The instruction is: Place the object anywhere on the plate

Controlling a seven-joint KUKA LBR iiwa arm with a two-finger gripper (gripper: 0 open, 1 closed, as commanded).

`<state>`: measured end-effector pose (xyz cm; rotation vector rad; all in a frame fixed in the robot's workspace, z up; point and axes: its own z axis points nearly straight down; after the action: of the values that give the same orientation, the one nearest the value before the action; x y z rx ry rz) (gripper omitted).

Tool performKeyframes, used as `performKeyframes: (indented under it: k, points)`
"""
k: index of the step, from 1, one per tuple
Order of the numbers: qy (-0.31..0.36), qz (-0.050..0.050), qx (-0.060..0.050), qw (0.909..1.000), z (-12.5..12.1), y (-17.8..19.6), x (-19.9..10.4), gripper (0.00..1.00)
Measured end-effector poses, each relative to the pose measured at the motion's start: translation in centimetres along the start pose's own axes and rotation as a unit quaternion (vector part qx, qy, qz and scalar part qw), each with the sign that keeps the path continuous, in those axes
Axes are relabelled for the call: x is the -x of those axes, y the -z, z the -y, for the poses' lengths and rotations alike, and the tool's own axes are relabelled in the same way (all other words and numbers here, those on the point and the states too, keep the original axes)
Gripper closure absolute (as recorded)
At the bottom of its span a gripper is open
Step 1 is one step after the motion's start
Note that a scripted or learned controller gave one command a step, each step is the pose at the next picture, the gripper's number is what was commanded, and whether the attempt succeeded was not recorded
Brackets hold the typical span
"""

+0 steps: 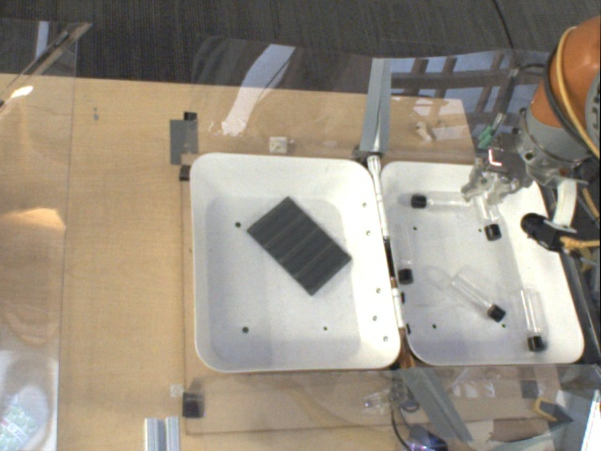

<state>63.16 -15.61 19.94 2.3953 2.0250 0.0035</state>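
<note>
my claw (492, 178) hangs over the far edge of the right bin (563, 350), and i cannot tell from here how it is set. the plate (299, 244), a dark ribbed square, lies tilted in the left bin (216, 346), well apart from me. the things to move are clear tubes with black caps, scattered in the right bin: one tube (477, 295) lies beyond the plate's right corner, another (488, 216) just below my claw. i judge them light, stiff, smooth and apt to roll, perhaps brittle. best taken across the middle of the barrel, squeezing gently.
</note>
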Motion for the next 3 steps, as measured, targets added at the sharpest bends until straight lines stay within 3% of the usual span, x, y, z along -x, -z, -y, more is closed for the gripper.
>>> performKeyframes:
  k: [1, 2, 3]
  points:
    - [0.052, 0.002, 0.012, 0.9986, -4.1, -7.8, 1.1, 1.0]
    - [0.114, 0.001, 0.015, 0.9934, -5.2, -8.5, 1.5, 1.0]
    - [0.124, -0.001, 0.001, 0.9923, -2.3, -2.5, -3.8, 1.0]
